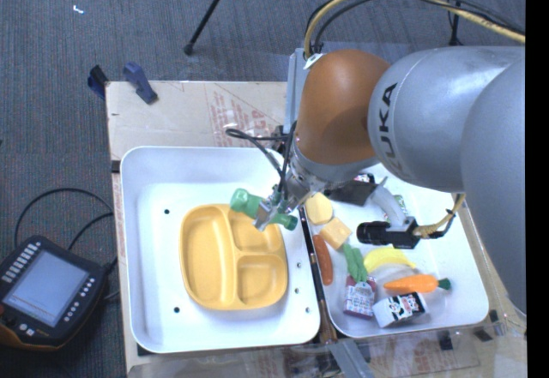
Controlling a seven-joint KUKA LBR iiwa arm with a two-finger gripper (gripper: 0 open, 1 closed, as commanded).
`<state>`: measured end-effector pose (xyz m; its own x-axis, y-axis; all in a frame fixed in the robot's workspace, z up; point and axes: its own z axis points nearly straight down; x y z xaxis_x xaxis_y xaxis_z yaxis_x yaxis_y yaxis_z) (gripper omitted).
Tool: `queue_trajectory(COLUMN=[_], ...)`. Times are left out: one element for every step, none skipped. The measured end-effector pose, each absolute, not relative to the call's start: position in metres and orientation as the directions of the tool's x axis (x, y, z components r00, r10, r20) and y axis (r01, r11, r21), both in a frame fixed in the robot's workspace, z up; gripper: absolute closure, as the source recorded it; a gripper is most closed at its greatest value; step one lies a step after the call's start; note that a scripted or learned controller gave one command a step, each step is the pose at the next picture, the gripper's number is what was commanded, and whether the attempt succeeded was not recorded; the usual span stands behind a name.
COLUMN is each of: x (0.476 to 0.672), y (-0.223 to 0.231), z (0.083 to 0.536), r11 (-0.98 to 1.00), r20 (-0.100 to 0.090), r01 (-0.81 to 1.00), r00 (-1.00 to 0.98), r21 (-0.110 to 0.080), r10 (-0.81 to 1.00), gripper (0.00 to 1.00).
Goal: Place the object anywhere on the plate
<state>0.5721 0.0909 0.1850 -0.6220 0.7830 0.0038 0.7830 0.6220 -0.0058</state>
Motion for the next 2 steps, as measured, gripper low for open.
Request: queue_trajectory(x=[0.572, 0.588], y=[0.09, 0.086], z=[0.185, 0.185], r11=[0.621, 0.682], r20=[0.004, 0.003], r01=[0.784, 0.732], r00=[-0.621, -0.682], r21=[-0.005, -0.003], r10=[0.784, 0.732], gripper=[0.0, 0.0])
